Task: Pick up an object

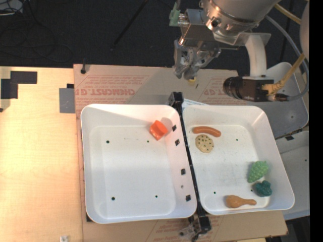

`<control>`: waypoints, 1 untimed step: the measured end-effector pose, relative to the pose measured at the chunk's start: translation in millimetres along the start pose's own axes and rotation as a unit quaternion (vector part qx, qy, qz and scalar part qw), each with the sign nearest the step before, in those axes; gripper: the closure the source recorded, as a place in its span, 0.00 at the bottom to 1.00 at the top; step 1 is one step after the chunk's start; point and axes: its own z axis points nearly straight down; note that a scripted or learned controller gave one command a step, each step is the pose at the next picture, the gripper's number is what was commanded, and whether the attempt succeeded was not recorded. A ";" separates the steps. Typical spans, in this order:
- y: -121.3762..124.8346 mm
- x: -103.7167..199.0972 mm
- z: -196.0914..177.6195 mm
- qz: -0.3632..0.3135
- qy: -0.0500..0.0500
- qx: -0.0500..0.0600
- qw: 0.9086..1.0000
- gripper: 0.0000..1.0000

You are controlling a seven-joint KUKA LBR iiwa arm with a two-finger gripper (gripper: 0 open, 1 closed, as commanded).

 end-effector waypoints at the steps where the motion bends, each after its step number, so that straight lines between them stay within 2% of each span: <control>1: -26.9 -164.2 5.3 0.009 -0.003 0.007 1.000 1.00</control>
